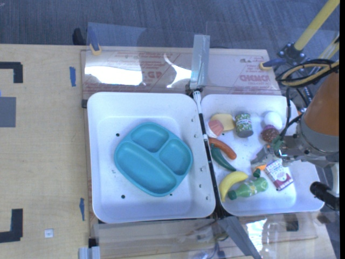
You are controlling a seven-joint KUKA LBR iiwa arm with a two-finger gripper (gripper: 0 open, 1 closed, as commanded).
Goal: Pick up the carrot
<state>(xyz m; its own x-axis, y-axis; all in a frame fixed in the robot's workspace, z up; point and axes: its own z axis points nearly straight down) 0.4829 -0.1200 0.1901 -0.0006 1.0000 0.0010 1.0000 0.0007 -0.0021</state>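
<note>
The small orange toy carrot (225,148), tapered and apparently moulded plastic, lies at a slant in the right-hand shallow white bin (302,205), near its left wall, touching a dark green pepper-like piece (219,157) just below it. Judged from its look, it is light, rigid and smooth, so it may slip; take hold across the thicker middle, fingers straddling its narrow width. The grey two-finger gripper (265,154) hovers to the carrot's right; its opening cannot be determined.
</note>
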